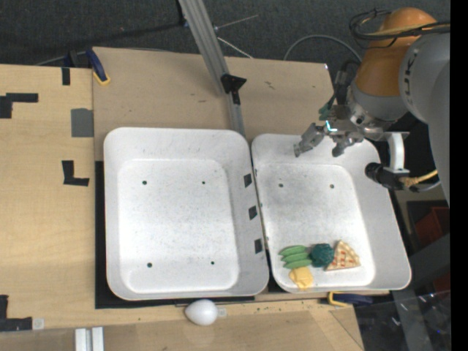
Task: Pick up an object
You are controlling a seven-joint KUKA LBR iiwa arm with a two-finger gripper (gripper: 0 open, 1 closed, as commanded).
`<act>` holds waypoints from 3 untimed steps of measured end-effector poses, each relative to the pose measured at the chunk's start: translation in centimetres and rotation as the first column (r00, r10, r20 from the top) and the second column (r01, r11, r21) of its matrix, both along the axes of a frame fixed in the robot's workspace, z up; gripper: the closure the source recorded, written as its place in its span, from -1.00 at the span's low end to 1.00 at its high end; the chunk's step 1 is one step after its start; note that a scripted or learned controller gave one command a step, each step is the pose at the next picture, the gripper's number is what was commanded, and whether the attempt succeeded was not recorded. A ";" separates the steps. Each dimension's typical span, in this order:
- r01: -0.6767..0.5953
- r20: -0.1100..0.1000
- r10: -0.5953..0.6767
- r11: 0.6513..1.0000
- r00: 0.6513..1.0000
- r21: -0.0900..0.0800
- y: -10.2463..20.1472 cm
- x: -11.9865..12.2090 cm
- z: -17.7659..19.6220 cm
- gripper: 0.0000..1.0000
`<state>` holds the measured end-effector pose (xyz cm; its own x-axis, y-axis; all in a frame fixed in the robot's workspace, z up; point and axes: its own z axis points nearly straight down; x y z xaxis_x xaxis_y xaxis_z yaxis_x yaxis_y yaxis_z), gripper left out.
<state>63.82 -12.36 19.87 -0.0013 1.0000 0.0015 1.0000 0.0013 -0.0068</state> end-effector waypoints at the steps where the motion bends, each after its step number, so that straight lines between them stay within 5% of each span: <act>1: -0.001 0.005 0.001 1.000 1.000 -0.001 0.0 0.1 0.3 -1.00; 3: 0.001 0.000 -0.001 1.000 1.000 -0.002 -0.6 -0.4 -9.0 -1.00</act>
<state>63.37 -12.93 10.84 -0.0005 1.0000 -0.0007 1.0000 0.0005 -0.0071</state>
